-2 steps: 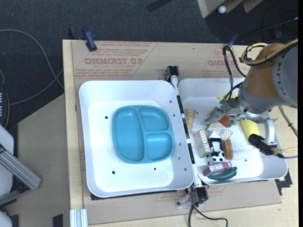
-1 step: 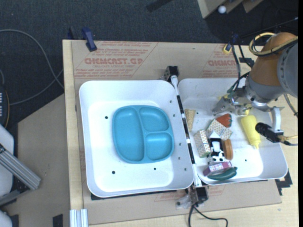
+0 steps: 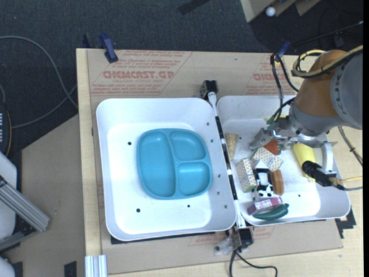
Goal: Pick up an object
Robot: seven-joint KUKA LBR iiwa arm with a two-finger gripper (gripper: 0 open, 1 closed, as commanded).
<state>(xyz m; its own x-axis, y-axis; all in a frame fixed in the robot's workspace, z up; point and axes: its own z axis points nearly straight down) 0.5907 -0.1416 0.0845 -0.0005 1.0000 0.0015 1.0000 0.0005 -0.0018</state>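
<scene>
The camera view looks down at a slant on a pale board worktop (image 3: 173, 74) bearing two shallow bins side by side. The left white bin (image 3: 115, 154) carries a blue divided plastic plate (image 3: 173, 161), lying flat near its middle. The right white bin (image 3: 331, 198) holds a cluster of small loose pieces:

- a yellow rounded piece (image 3: 302, 153) towards the right
- a small orange-red piece (image 3: 271, 149) near the middle
- speckled tan cards (image 3: 248, 173) beside the wall between the bins
- a black-and-white cow figure (image 3: 264, 187)
- a brown oblong piece (image 3: 279, 182) just beside the cow
- a maroon block (image 3: 265, 203) touching a green curved piece (image 3: 278, 213) at the near edge

The grey arm with an orange band (image 3: 320, 91) reaches in from the right. Its gripper (image 3: 275, 137) hangs low inside the right bin, over the far end of the cluster and just above the orange-red piece. I cannot tell whether the gripper is spread or pressed together, nor whether it touches anything.

By my judgement the task is at the reaching-in stage. Every piece appears to lie on the bin floor, none is raised, and nothing can be seen held. The orange-red piece looks the likeliest target, with the yellow one close by. What remains is to close on one piece and lift it clear of its neighbours.
</scene>
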